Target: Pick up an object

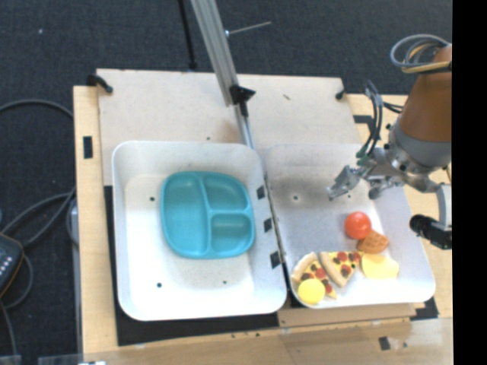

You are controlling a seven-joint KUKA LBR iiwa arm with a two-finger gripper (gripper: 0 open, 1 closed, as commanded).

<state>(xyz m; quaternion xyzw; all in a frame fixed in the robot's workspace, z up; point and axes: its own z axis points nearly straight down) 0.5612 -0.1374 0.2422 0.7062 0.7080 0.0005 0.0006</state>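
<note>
nothing lifted yet — gripper (358,181) hovering over the right bin (304,173), fingers spread apart, holding nothing. red tomato (358,224) just below it, resting on the bin floor — descent and grasp still to do.

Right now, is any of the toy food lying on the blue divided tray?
No. The blue divided tray sits bare in the left bin, while the toy food is clustered at the near edge of the right bin.
</note>
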